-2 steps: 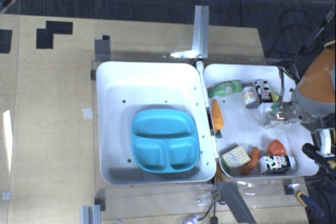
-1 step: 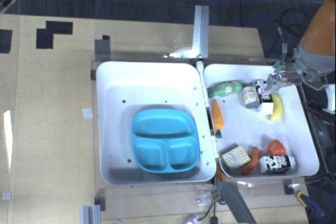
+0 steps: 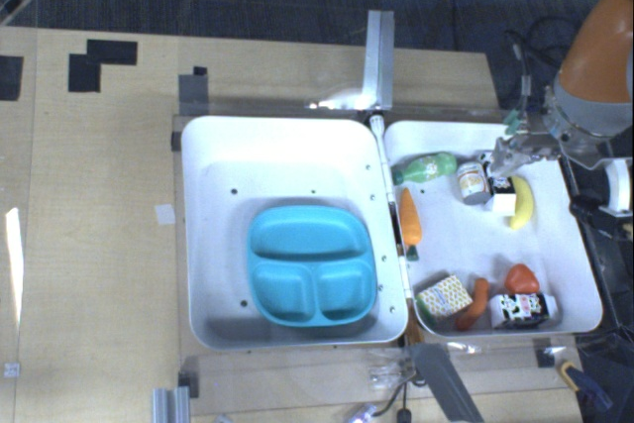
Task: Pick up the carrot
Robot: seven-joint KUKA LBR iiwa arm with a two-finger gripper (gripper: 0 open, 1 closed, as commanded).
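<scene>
Carrot (image 3: pixel 408 218) lies lengthwise along left wall of right bin (image 3: pixel 584 258), by the divider w/ left bin (image 3: pixel 213 213). Tool (image 3: pixel 505 161) sits near right bin's back, over can (image 3: pixel 473 183) and banana (image 3: pixel 520 203), well apart from carrot. Tool's opening: can't tell.

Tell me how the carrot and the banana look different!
The carrot is orange; the banana is yellow. The carrot is straight and lies against the right bin's left wall, while the banana is curved and lies further right, just below the claw. Both are long and lie in the same white bin.
</scene>
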